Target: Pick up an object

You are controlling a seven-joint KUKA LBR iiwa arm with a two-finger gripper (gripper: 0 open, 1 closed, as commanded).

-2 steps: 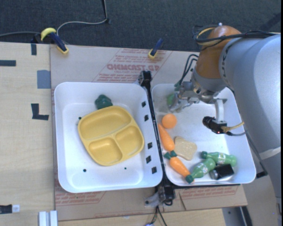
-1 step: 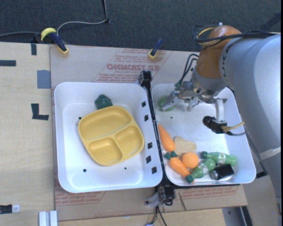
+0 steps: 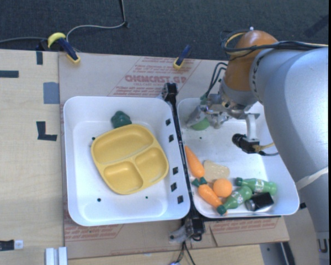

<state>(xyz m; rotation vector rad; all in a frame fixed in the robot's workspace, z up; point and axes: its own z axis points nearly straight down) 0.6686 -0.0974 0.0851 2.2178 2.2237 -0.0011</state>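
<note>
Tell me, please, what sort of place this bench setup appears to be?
Probably a robotics lab test bench: a robot arm reaches over two white bins, which hold toy food such as a carrot and a yellow divided plate, on clamped cardboard.

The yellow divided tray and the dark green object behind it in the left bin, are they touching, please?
Touching: camera view shows the dark green object meeting the yellow tray's far rim, no gap.

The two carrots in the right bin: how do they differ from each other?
The upper carrot is long and slim; the lower carrot is shorter and stubbier. The upper carrot lies alone by the bin's left wall, while the lower carrot sits in the pile, touching an orange ball. A green top shows on the lower carrot; I can't see one on the upper carrot. Both are orange and slant the same way.
</note>
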